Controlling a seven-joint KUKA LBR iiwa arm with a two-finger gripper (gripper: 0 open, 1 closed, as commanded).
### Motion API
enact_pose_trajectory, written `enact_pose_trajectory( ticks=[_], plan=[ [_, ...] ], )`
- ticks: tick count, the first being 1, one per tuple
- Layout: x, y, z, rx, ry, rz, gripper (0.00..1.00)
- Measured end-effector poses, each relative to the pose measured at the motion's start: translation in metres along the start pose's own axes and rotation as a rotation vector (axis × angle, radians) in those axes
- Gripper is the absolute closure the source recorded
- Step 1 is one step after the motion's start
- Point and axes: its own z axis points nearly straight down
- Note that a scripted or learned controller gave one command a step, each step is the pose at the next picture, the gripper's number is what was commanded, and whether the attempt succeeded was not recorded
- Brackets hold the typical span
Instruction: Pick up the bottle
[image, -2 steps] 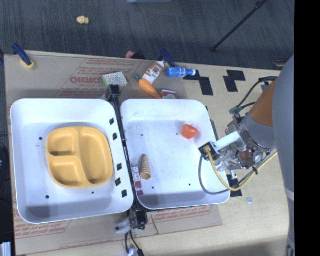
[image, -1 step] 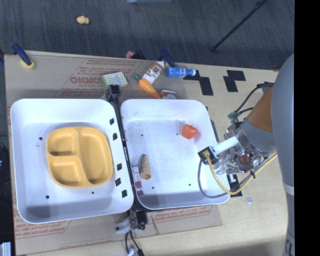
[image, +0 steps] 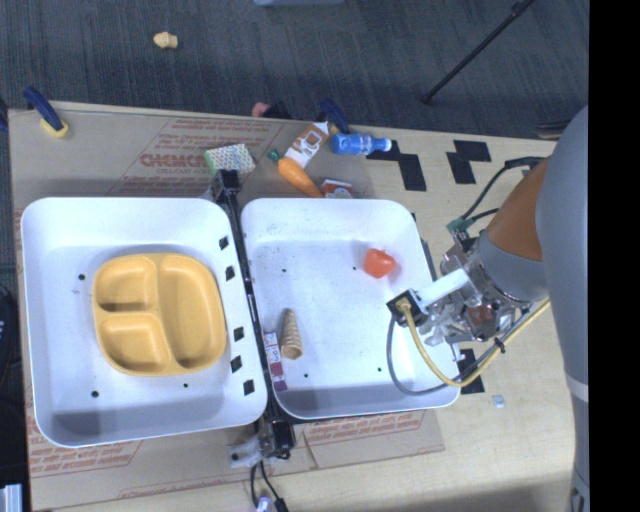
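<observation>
A small blue bottle lies on its side on the cardboard behind the right bin, outside it. Next to it on the left lies a white and orange bottle with a green cap. My gripper hangs over the right bin's right rim, well in front of both bottles, with yellow and black cables looped around it. No object shows at the gripper.
In the right bin lie a red-orange toy and a waffle cone. The left bin holds a yellow divided plate. An orange carrot and a checked packet lie behind the bins.
</observation>
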Motion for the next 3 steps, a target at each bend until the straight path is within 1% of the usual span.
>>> enact_pose_trajectory(
  ticks=[1,2,3],
  plan=[
    [0.001,-0.005,-0.01,-0.001,0.001,0.004,1.0],
    [-0.005,0.02,-0.003,-0.002,0.0,0.018,1.0],
    [-0.005,0.019,0.01,0.002,-0.002,0.007,1.0]
  ],
)
